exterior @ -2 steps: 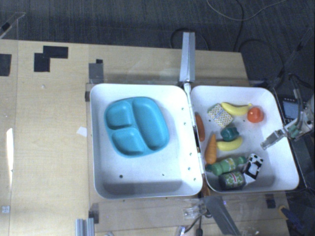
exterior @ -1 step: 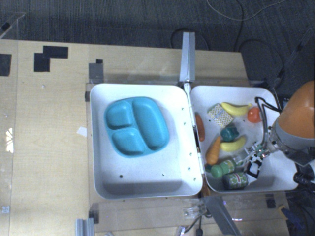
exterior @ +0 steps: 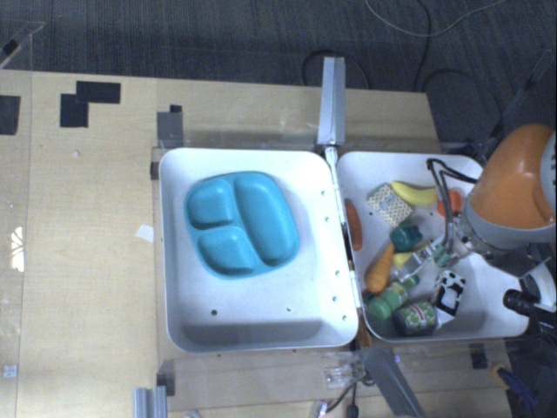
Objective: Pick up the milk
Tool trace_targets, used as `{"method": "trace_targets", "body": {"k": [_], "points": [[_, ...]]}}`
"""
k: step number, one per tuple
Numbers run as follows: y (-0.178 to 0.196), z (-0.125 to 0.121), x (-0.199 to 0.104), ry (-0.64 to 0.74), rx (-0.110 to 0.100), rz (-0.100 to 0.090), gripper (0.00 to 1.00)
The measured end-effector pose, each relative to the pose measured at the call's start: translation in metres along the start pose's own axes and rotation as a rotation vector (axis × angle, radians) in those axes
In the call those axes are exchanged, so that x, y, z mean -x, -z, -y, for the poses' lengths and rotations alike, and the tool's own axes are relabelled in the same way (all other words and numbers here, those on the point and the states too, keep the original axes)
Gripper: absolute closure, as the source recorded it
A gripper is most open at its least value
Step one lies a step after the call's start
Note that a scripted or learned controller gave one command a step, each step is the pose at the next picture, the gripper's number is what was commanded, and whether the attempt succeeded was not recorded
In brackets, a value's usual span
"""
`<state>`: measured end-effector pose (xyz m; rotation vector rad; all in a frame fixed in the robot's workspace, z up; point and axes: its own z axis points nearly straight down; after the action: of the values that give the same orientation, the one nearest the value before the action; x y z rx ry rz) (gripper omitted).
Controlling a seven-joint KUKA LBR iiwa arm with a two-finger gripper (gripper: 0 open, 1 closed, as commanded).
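While the arm (exterior: 513, 185) fills the right edge of the frame, its orange band covers the far right corner of the right bin (exterior: 474, 325), and the wrist below it is cut off. The gripper (exterior: 435, 255) reaches down-left into the clutter at centre right; thin metal parts blur together there, and I cannot tell how the jaws stand.

Two white bins, shallow, smooth plastic with rounded corners, sit side by side. The left bin (exterior: 261, 320) holds one blue tray (exterior: 244, 223), glossy, rounded, with three compartments.

The right bin holds a crowded pile. Counted:
- one milk carton (exterior: 449, 291), small, black and white cow-patch print, at lower right of the pile, just beside the gripper; contact unclear
- one banana (exterior: 412, 193), yellow, curved, at the top
- one patterned packet (exterior: 388, 204), square, pale, just left of the banana
- one sausage (exterior: 352, 223), reddish, long, along the bin's left wall
- one carrot (exterior: 379, 270), orange, tapered
- one teal cup (exterior: 405, 235), dark, rounded
- one green bottle (exterior: 386, 303), lying tilted
- one round greenish can (exterior: 417, 318), printed label too small to read

A yellow piece under the teal cup is mostly hidden. A small orange-red thing by the arm is half covered.

Wooden bench (exterior: 78, 259), pale grain, with black tape shapes (exterior: 87, 103) at upper left. Dark carpet (exterior: 218, 16) across the top, one thin cable (exterior: 409, 20) looping on it.
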<state>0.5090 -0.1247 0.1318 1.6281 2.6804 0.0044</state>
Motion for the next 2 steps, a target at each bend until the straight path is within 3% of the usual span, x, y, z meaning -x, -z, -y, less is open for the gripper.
{"method": "trace_targets", "body": {"k": [1, 2], "points": [[0.054, 0.053, 0.058, -0.083, 0.000, 0.003, 0.00], [-0.042, 0.048, 0.055, 0.104, 0.006, 0.007, 0.00]]}}
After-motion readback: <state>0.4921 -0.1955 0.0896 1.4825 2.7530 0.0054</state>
